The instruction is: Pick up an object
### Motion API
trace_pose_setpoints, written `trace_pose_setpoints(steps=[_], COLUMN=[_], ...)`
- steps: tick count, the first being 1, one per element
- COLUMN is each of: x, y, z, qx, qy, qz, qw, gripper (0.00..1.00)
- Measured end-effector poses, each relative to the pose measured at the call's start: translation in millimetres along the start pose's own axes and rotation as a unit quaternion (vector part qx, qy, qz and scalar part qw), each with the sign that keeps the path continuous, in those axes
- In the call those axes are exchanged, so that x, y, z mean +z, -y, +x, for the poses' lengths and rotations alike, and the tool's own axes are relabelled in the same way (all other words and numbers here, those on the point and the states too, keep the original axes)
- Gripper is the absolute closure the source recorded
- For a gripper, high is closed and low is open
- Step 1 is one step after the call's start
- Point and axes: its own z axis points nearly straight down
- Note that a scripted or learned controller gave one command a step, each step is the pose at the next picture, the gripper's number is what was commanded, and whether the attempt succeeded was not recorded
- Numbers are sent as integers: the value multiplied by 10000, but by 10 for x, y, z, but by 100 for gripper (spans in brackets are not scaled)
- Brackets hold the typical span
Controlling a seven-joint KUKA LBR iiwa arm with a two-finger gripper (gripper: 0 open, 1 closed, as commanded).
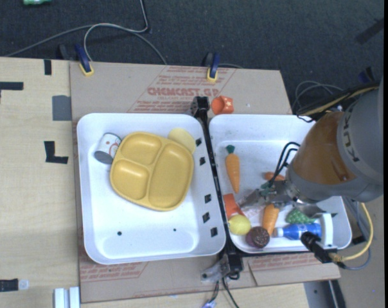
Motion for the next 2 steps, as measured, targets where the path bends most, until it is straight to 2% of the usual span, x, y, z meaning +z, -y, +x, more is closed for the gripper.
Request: trace_pose_setpoints(steps=[1,2], x=[-3,-120], y=[29,21], z=[-6,-2], qx=[-3,-9], qy=[-4,-21], qz=[-20,-12], qw=[10000,10000], gripper=[0,100])
